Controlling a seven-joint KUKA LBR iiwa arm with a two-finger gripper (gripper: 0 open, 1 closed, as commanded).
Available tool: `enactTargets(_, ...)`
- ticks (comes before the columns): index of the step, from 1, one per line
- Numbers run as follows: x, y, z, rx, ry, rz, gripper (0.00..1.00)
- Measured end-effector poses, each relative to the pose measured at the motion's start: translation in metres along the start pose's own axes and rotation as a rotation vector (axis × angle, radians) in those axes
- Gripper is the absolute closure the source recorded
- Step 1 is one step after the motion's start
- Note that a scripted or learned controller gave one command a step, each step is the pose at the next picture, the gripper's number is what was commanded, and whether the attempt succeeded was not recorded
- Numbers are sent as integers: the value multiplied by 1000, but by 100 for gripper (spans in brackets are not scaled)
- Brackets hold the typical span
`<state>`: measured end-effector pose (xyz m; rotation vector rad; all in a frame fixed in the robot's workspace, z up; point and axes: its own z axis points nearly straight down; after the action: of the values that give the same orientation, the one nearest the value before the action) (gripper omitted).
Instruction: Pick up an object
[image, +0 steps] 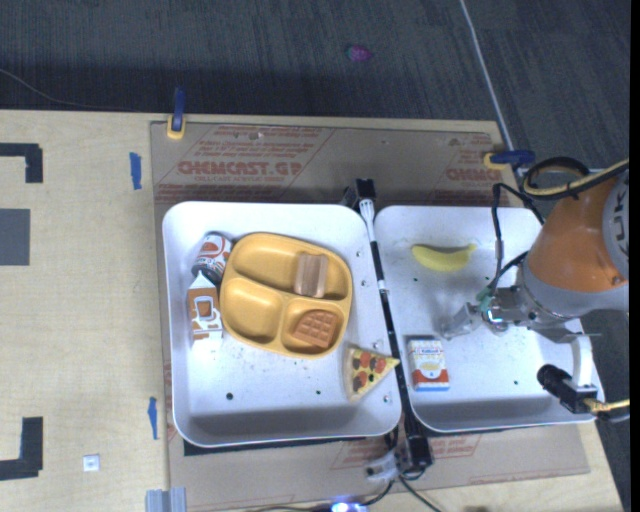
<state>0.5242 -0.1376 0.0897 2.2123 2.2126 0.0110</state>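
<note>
A: Any tips for this grab? The gripper (462, 322) is hung low in the right bin (520, 395), nothing seen pinched.

B: The small carton (428, 363) just beside it could be targeted, or the banana (443, 256) farther back. Jaw spread can't be told, too blurry.

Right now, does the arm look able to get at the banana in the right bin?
Probably yes. The banana lies alone near the right bin's far wall, and the hand hovers just in front of it with nothing between them.
</note>
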Motion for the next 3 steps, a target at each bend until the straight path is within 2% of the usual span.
enactTargets(1, 17, -40, -1, -5, -3, 1, 0)
enactTargets(2, 33, -40, -1, -7, -13, 8, 0)
enactTargets(3, 35, -41, -1, -7, -16, 11, 0)
